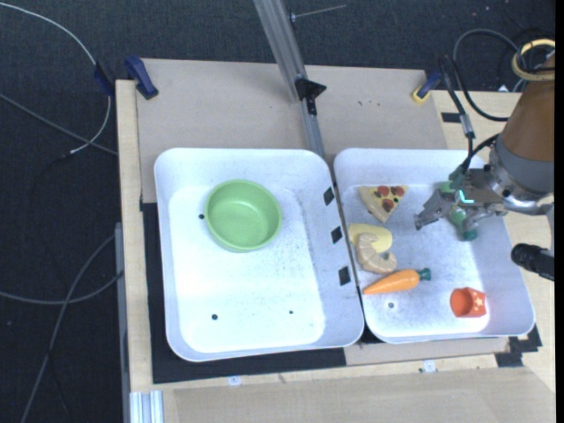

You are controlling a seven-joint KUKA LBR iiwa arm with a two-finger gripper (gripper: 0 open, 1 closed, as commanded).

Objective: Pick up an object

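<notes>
Camera view shows the tool point(451, 211) low over the right bin point(520, 317), fingers apart and holding nothing (the pick is not done); the carrot point(392, 281) lies near, ungrasped.

Tan bench point(370, 117) (two white bins point(185, 236) side by side)

A metal rail point(280, 42) and two blue clamps point(139, 77) stay on the desk point(220, 104), far from the fingers point(429, 216).

Bright, even overhead light, soft shadows, mild glare on white bins point(176, 183).
</notes>
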